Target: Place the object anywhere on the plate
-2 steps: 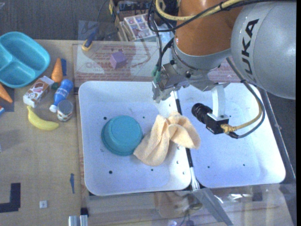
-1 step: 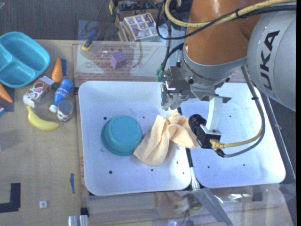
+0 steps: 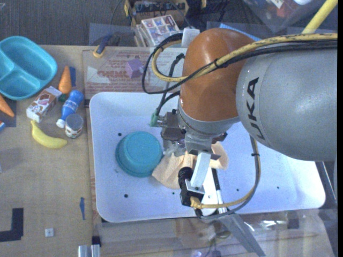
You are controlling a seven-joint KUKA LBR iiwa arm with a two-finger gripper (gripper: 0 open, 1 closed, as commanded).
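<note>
Hovering: my gripper (image 3: 172,155) over the white bin's (image 3: 107,143) middle; grip state, I cannot tell.
Object: round teal bowl (image 3: 138,153), smooth, upturned, toward the bin's left edge.
Beside it: tan, flat plate (image 3: 169,170), touching.

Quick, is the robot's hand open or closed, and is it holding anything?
Hand: it cannot be told; the wrist hides it, above the tan cloth beside the blue bowl.

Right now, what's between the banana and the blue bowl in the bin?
In the camera view: from the banana, bare wooden bench, then the white bin's rim and bare bin floor up to the blue bowl.
</note>
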